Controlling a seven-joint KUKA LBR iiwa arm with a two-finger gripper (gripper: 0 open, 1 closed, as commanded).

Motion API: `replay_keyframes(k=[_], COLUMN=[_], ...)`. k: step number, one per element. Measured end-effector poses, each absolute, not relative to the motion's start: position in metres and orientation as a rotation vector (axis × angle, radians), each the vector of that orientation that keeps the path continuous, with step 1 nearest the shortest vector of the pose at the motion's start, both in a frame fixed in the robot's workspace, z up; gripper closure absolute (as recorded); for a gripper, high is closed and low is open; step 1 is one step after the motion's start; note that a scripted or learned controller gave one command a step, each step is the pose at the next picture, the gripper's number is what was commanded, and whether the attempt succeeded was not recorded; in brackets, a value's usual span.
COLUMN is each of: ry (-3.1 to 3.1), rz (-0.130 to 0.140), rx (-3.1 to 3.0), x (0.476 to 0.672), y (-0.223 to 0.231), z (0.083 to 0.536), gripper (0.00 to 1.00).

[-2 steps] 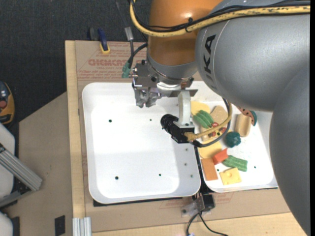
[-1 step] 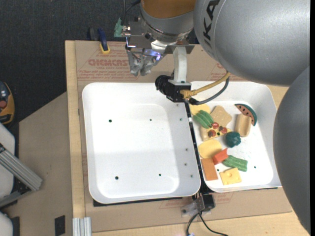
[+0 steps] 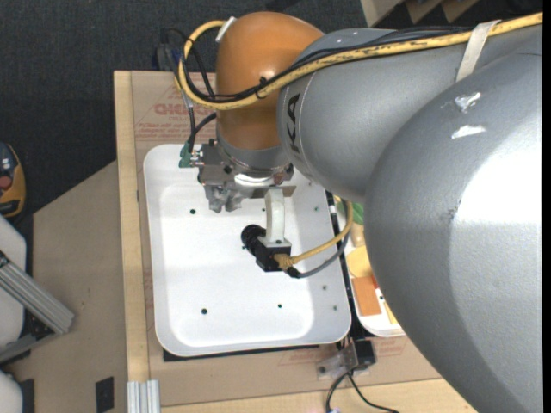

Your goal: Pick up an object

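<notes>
Over the left bin (image 3: 185,317), toward its twelve o'clock rim, you have the end effector (image 3: 222,198) hanging below the orange band (image 3: 254,58) of the arm. Its grey metal body points down at the white floor of the bin, and you cannot tell from this angle whether its fingers are apart or together; nothing shows between them.

Just to the four o'clock side of the end effector, a white bracket (image 3: 275,218) drops from the wrist and ends in a small black unit (image 3: 263,249), with a yellow-sleeved cable (image 3: 323,249) running off from it toward three o'clock. More yellow and black cable (image 3: 194,67) loops round the orange band at its nine o'clock side.

The floor of the left bin where you can see it is bare white with a few small dark dots, and no object to pick up can be made out on it. The big grey arm link (image 3: 448,188) covers the whole three o'clock half of the view, hiding most of the right bin (image 3: 379,321). In the sliver of that bin beside the link, you can see an orange and white item (image 3: 368,292) and a bit of something green (image 3: 355,213) above it, both too hidden to name.

The bins sit on a tan bench (image 3: 129,231), with dark carpet (image 3: 69,50) at nine and twelve o'clock
</notes>
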State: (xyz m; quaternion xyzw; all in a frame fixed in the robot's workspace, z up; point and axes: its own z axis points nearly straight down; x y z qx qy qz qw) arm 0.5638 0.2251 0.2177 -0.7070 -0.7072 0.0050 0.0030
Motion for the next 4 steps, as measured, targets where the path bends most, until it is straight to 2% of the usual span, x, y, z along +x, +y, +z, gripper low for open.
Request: replay_keyframes(k=[1, 2, 3, 4], ry=[-2.222, -2.232, -2.224, -2.22], rz=[-0.007, -0.03, -0.011, 0.023], rx=[-2.226, -2.222, -2.223, -2.213], x=[0.583, 0.576, 0.545, 0.509], y=[0.199, 0.226, 0.206, 0.225], z=[0.303, 0.502, 0.538, 0.406], gripper=[1.0, 1.0, 1.0, 1.0])
